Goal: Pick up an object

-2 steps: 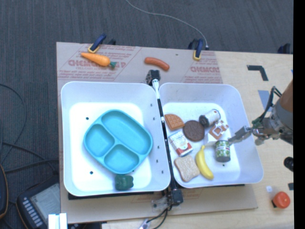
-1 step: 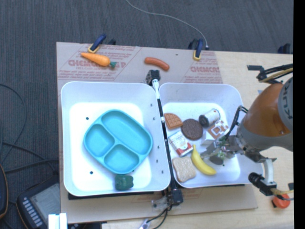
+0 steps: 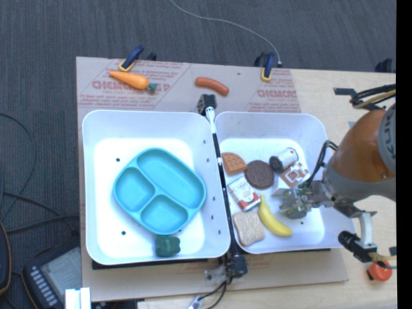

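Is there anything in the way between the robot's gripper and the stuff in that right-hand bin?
Nothing visible blocks it. The gripper is already down inside the right bin, right among the items, with the banana just beside it and the dark round cookie a little farther off toward the divider.

bins: glossy white plastic | divided plate: smooth blue plastic | bench board: matt printed cardboard
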You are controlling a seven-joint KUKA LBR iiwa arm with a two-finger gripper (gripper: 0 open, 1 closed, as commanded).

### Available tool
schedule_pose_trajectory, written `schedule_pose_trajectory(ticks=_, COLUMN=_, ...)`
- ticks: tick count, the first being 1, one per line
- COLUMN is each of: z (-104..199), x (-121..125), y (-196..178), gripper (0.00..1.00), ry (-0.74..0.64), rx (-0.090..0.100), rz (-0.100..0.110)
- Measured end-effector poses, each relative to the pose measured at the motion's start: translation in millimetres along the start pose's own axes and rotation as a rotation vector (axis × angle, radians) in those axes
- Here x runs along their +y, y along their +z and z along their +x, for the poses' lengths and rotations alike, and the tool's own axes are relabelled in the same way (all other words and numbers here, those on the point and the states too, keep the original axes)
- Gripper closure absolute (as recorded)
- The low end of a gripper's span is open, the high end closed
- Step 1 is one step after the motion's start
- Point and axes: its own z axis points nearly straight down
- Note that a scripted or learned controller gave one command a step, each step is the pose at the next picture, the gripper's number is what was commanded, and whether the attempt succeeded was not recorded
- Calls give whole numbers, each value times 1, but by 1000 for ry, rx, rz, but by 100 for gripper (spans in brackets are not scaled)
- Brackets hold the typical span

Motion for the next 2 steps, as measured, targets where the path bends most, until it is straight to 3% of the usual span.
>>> schedule_pose_trajectory(ticks=1, z=0, x=0, y=0, gripper=0, ry=0, rx=0, rz=0)
schedule_pose_trajectory(ticks=2, z=0, x=0, y=-9, gripper=100, ry=0, rx=1, rz=1)
